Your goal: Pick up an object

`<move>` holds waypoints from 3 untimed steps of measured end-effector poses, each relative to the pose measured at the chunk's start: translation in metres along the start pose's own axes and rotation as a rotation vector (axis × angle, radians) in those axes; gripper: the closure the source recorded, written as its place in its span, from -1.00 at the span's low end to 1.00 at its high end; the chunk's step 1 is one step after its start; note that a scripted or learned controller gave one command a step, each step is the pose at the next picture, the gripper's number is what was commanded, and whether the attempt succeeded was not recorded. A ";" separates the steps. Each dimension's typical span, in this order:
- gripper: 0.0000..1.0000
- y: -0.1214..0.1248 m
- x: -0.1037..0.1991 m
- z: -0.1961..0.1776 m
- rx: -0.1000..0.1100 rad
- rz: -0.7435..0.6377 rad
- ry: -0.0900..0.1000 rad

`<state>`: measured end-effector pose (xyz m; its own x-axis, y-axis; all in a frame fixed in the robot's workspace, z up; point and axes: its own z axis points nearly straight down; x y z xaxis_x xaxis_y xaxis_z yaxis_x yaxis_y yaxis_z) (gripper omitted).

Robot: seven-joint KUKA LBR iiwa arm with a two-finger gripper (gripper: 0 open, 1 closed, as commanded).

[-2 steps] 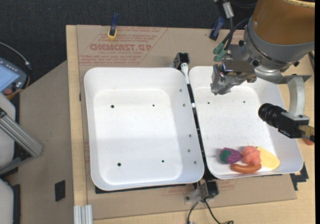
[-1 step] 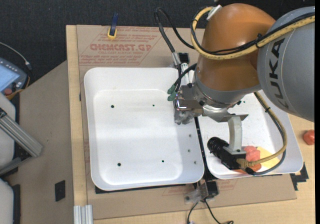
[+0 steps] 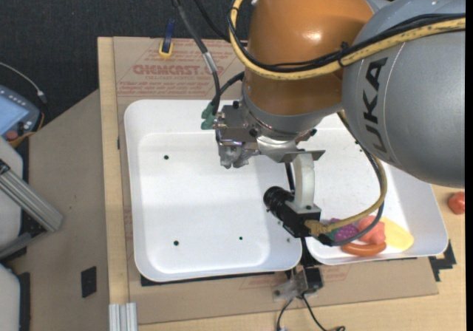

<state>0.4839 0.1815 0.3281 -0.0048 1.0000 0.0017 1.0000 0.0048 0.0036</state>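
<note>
1. Orange, that big glossy dome on the arm, sits square over the middle of the bench, with the grey casing sweeping in from the right side of the view.

2. Below it, the gripper hangs over the upper part of the left bin. I cannot tell its state from here; the wrist and its metal fittings crowd the tip.

3. That left bin's floor under the tool looks bare white apart from a few small dark dots.

4. Now, the pickings: a little heap of toys lies in the near corner of the right bin. I make out an orange curved piece, something pink, something yellow and a purple bit, touching or overlapping one another.

5. Here's the relation that matters: the heap lies toward the view's right and nearer the camera from the gripper, across the wall between the two bins, well apart from the tip.

6. A black fitting and a cable run down toward that heap, partly covering it, so which piece lies on top is possibly the orange one, no firmer than that.

7. My read: nothing is held that I can see, and the pick is not yet done.
</note>
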 end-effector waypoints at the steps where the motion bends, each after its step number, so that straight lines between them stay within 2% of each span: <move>1: 1.00 -0.005 0.046 -0.020 0.000 -0.001 0.001; 2: 1.00 0.009 0.043 0.048 0.008 0.006 -0.003; 3: 1.00 0.050 0.043 0.086 0.003 0.006 -0.001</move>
<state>0.5341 0.2246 0.2423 0.0011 1.0000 0.0004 1.0000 -0.0011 0.0003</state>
